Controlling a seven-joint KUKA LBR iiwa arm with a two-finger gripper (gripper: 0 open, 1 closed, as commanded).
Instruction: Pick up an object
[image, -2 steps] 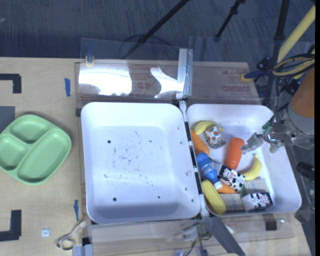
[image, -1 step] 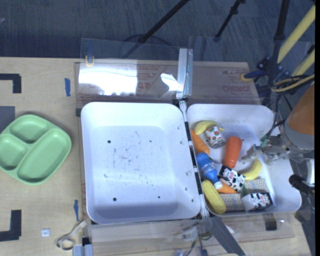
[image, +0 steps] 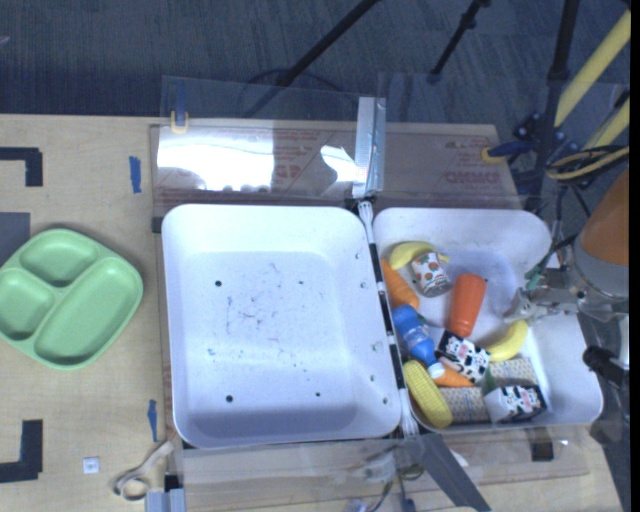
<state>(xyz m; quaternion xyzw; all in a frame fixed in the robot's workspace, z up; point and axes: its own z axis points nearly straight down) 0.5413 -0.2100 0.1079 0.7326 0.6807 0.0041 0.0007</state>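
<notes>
Nearest you, along the bottom edge, a pale loop of something lies on the counter at lower left, too blurred to name. Just above it, the left bin fills the centre of the frame, its floor marked only by faint scuffs.

Move right and you hit the crowded right bin. At its near end sit a yellow corn cob, a woven tan piece and a small cow-print carton; they overlap, so you can't tell where one ends. A second cow-print item lies just above, half covering something orange. To its left, a blue bottle; above, an orange cylinder standing tilted. A yellow banana lies to the right of it.

At mid right, the pincer hangs over the bin just above the banana; the metalwork is tangled and blurred, so whether it's released or clenched, you can't tell. The arm behind it is cut off by the frame.

Farther back, a round printed cup rests against another yellow piece. At far left, a green divided plate. Beyond the bins, a clear glare-washed panel hides the cardboard behind it.
</notes>
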